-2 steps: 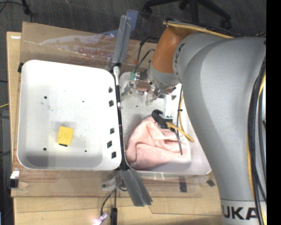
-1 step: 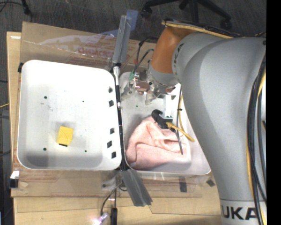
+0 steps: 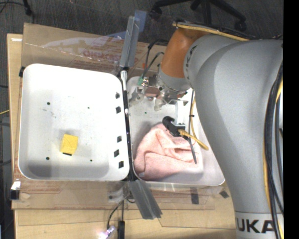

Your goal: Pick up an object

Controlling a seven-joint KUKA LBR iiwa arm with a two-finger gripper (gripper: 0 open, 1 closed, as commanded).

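Early going, by the look of it: reaching with the gripper (image 3: 150, 91) into the far end of the right bin (image 3: 142, 121), just beyond the pink cloth (image 3: 162, 156) bunched at the near end, with no sign of a catch. Cannot tell whether spread or pressed together. Left to do, by this reading: closing on the cloth, or crossing to the left bin (image 3: 70, 93) for the yellow block (image 3: 69, 144) lying alone there, and raising it clear.
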